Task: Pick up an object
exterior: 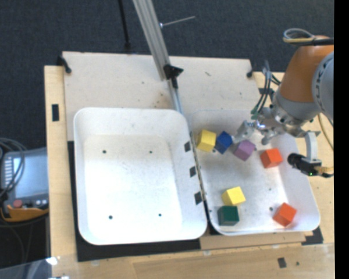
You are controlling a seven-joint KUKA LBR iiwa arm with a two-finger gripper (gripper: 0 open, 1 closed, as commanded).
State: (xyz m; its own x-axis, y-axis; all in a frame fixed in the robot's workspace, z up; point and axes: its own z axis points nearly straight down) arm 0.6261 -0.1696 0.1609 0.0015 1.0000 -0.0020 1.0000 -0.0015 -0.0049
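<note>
The right bin holds several small blocks. A yellow block, a blue block and a purple block sit in a row near its far-left side, with an orange block just to their right. Nearer the front lie another yellow block, a green block and a second orange block. My gripper hangs over the bin's far edge, just above and behind the purple and orange blocks. Its fingers are spread open with nothing between them.
The left bin stands beside the right one, their rims meeting mid-bench. A slanted aluminium rail runs from the top down to the bins' far junction. A black fitting with a cable sticks out by the right bin's right rim.
</note>
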